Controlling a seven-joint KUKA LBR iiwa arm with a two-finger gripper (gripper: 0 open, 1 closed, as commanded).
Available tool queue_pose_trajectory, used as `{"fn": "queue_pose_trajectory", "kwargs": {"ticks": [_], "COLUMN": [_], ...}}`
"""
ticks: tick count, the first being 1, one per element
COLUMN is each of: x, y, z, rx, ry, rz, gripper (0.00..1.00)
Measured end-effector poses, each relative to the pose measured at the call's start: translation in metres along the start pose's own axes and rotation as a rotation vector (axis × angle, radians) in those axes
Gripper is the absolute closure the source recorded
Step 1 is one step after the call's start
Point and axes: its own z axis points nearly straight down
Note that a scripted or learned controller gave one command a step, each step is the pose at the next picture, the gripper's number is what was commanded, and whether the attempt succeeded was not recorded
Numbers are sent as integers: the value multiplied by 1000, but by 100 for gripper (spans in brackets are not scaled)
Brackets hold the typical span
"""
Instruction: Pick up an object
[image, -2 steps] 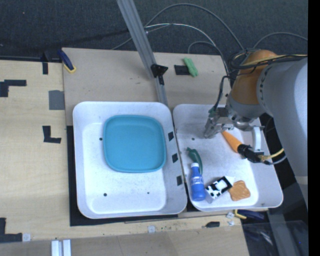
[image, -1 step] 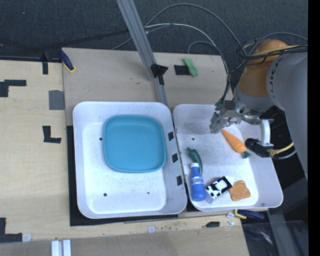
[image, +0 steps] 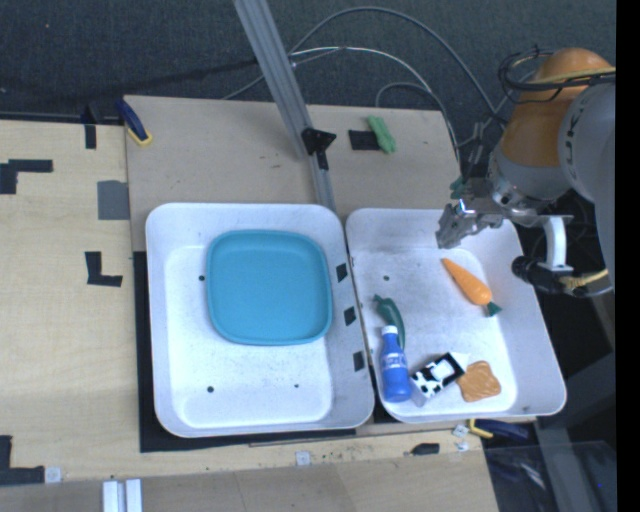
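Note:
The right bin (image: 400, 240) holds an orange carrot (image: 468, 281), a blue bottle with a green cap (image: 392, 353), a black-and-white cow-patterned block (image: 437, 377) and an orange-brown piece (image: 481, 382). My gripper (image: 452, 228) hangs over the bin's far right corner, just up and left of the carrot. Nothing shows between its fingers.
The left bin (image: 175, 300) carries a square teal plate (image: 268, 285). A grey pole (image: 290, 95) rises behind the bins. A green item (image: 381, 134) lies on the bench beyond the right bin. Cables loop at the back right.

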Motion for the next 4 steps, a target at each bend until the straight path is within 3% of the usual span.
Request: {"fn": "queue_pose_trajectory", "kwargs": {"ticks": [1,4], "x": [0,167], "y": [1,-9], "z": [-53,-26], "rx": [0,6], "ry": [0,2], "rz": [0,-4], "gripper": [100,100]}}
